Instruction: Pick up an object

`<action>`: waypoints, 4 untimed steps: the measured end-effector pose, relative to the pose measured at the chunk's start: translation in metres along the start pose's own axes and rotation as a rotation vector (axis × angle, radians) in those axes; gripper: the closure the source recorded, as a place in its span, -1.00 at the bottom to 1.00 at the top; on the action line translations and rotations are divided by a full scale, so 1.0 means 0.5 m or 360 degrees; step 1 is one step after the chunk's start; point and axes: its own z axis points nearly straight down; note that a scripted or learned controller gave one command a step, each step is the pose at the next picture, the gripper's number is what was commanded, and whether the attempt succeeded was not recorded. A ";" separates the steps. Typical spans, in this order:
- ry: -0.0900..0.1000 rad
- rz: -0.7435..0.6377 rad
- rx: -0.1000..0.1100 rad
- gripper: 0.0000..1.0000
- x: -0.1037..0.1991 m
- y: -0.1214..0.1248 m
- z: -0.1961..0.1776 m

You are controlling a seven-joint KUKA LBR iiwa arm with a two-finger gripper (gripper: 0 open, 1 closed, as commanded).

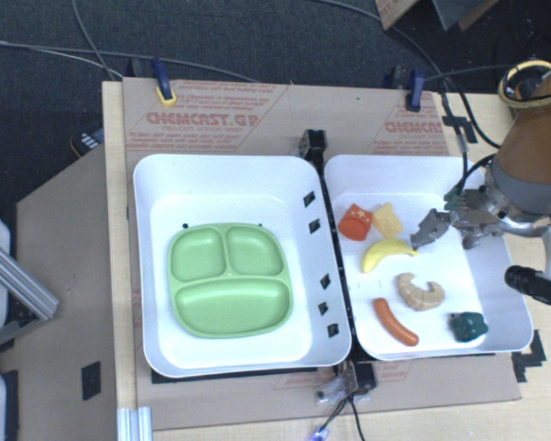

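Right shallow white plastic bin (496, 283) holds my dark two-finger gripper (433, 231), state I cannot tell, gripping nothing visible; curved yellow toy banana (386, 253) just beside it at eight o'clock, long axis two-to-eight.

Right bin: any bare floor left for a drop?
Right bin: bare strip along the right wall, between gripper and green toy. Crowded on the left: red block, banana, croissant, sausage.
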 end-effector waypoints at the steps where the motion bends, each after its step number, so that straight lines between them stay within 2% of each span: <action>1: -0.0003 -0.0005 -0.0017 -1.00 0.001 0.005 -0.011; 2: -0.0001 -0.0004 -0.0008 -1.00 0.002 0.014 0.117; 3: -0.0002 -0.0003 -0.0013 -1.00 0.003 0.013 0.213; 4: -0.0003 -0.0003 -0.0018 1.00 0.002 0.016 0.188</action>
